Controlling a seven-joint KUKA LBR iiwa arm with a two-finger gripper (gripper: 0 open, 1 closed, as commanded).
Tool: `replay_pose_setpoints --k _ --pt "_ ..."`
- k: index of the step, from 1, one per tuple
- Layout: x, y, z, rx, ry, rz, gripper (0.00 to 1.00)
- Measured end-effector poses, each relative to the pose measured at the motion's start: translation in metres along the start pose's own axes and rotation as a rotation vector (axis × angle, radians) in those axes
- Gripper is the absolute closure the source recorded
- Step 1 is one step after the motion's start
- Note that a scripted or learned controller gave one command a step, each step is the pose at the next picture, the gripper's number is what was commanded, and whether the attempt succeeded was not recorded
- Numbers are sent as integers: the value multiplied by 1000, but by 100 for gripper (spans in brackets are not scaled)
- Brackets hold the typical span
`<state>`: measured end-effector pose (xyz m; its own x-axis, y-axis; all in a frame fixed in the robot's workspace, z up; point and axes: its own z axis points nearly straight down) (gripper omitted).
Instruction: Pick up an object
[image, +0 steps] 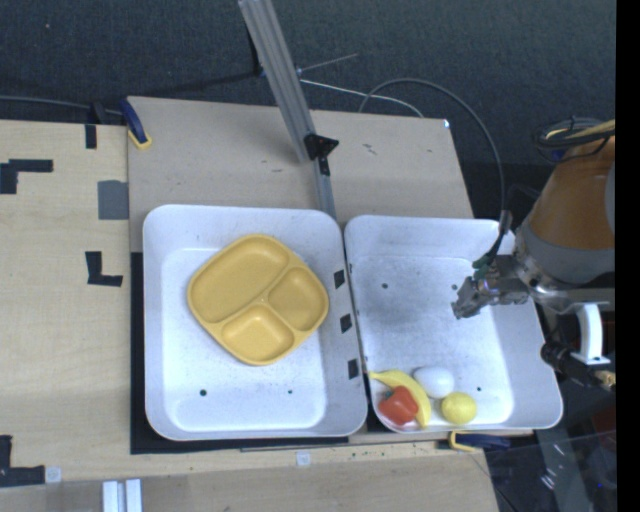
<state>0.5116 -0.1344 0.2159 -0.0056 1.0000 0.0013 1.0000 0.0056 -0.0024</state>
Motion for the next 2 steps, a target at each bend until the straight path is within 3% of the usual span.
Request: replay_pose_setpoints --k 2 --pt "102 -19 2 1 1 -1 100"
